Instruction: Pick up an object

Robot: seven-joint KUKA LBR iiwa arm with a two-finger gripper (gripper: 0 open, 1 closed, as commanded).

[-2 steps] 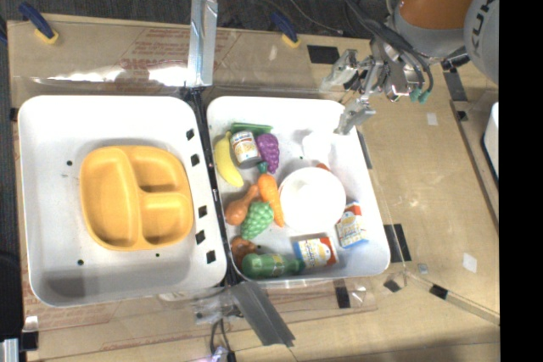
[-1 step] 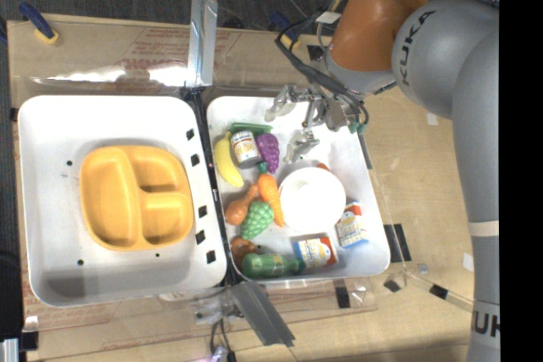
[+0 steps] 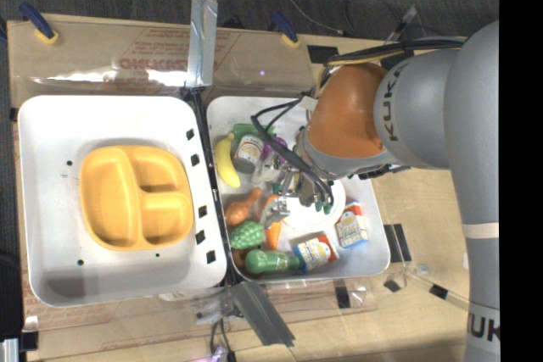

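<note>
Far off to my left sits the shallow white plastic bin (image 3: pixel 34 182), and in it lies a yellow plastic tray with three compartments (image 3: pixel 136 195), well apart from me. Nearer, just across the divider, begins the second shallow white bin (image 3: pixel 377 254), the one I hang over. At its left side a yellow toy banana (image 3: pixel 226 163) lies lengthwise, and just right of it stands a small tin can with a pale label (image 3: pixel 249 152). Below those, still to my left, lie an orange-brown toy chicken drumstick (image 3: pixel 243 205) and a bumpy green toy vegetable (image 3: pixel 247 234), with a small orange toy carrot (image 3: pixel 273 233) touching its right edge. A dark green toy cucumber (image 3: pixel 270 263) rests along the bin's near wall. My gripper (image 3: pixel 293 195) hovers among the clutter at the bin's middle; how my jaws stand I cannot tell. Below me and to the right lies a small white carton with orange print (image 3: pixel 316 251), and further right a white and red carton (image 3: pixel 350 228).
</note>
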